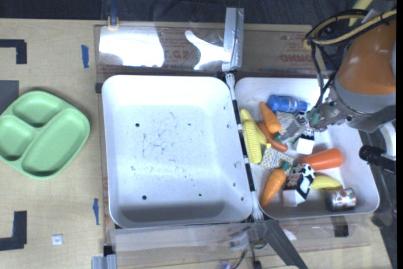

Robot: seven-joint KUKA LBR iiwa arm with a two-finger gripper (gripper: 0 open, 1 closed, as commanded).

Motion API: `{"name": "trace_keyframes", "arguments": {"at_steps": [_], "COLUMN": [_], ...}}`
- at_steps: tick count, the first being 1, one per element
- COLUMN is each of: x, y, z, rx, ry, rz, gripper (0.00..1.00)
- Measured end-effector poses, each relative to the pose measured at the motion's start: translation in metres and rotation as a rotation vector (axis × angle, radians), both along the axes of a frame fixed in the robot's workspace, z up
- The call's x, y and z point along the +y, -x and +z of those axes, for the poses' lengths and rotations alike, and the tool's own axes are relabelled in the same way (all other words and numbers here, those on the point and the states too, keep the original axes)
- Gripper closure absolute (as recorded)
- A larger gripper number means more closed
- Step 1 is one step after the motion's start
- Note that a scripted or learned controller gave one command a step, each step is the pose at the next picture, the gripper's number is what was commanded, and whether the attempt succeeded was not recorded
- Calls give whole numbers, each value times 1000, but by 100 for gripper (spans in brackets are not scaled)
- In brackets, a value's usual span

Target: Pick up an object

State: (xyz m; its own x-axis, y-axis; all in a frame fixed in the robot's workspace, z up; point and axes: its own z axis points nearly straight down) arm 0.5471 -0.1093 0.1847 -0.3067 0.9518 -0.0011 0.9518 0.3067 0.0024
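End effector low over the cluttered right bin

My end effector (306, 125) sits among the objects in the shallow white right bin (365, 205); I cannot tell its state from this view. My grey arm with its orange band (373, 63) enters from the right.

Right bin contents: blue plastic bottle (286, 103) near the far wall; yellow toy corn cob (252, 138) along the left wall; small orange toy carrot (269, 117) beside it; large orange carrot (323, 159) mid-bin; another orange carrot (272, 186) near the front; yellow banana (326, 183); silver metal can (340, 200) at the front right corner.

Wide white left bin (113, 154) adjoins it. Green divided plastic plate (41, 133) lies on the wooden bench (50, 53), far left.
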Motion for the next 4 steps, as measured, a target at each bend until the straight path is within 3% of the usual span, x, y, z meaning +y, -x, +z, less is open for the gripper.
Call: {"name": "trace_keyframes", "arguments": {"at_steps": [1,2,3,4], "x": [-26,-28,-46,-28], "y": [-63,-81,-35,-71], "z": [-69,-77,-10,-86], "rx": [-35,-40,-1,0], "ry": [10,21,2,1], "rz": [31,284,171,237], "gripper": [0,0,0,0]}}
